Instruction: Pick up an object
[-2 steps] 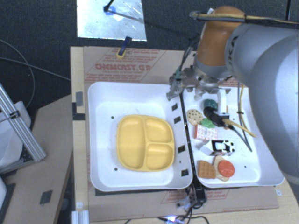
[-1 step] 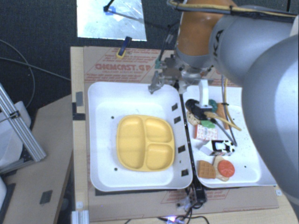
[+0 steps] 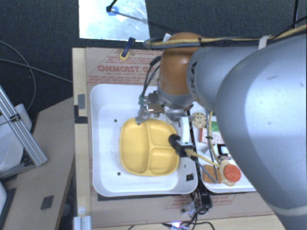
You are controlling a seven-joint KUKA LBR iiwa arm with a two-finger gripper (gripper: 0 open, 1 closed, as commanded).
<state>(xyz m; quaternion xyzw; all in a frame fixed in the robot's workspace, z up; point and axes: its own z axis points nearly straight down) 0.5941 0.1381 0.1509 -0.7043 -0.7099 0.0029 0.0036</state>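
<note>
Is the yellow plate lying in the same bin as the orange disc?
No, the plate lies in the left bin, the disc in the right bin.

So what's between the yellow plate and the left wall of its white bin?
Just bare white floor, in the camera view, between the yellow divided plastic plate and the shallow white bin's left wall.

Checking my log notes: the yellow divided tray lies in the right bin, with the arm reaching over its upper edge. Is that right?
No. The camera view shows the yellow divided tray in the left bin, not the right; the arm does reach over its upper edge.
</note>
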